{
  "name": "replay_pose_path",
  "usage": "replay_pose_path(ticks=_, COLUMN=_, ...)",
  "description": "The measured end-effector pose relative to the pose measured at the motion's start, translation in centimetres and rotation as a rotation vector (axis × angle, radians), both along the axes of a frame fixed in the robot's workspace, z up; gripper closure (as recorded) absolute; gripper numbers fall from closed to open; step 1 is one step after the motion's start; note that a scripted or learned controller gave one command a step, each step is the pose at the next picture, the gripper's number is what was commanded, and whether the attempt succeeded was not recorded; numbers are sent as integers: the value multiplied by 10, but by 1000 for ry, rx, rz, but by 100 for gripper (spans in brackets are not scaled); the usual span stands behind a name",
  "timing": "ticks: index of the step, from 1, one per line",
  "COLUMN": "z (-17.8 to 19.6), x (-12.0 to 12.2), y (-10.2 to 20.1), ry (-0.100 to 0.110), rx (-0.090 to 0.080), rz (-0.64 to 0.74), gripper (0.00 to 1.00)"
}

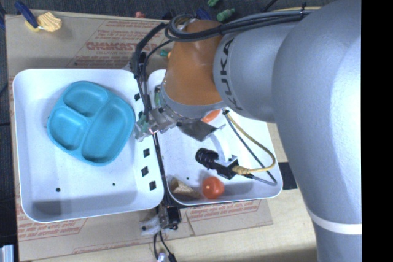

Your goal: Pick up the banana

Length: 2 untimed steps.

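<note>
Camera view, glossy blue divided plate (91,123), round tomato (213,187)

A single fixed camera is looking down at a slant on the cardboard-covered bench (110,40), taking in both shallow white plastic bins: the left bin (31,150) holding a blue three-compartment plate (91,123), and the right bin (264,184). The big grey arm with its orange band (193,70) is reaching in from the right (near the lens, looming large) and covering much of the right bin.
</note>
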<state>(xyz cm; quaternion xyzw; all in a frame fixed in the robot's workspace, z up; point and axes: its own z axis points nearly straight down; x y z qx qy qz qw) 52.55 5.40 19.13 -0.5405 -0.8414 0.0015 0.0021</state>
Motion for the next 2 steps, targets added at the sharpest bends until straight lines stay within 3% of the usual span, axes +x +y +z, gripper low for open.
replay_pose_path(ticks=1, z=88, x=-25, y=34, ry=-4, rx=0, rz=225, gripper=100)
replay_pose_path(ticks=2, z=74, x=-33, y=-68, ry=-3, rx=-1, rz=143, gripper=100)
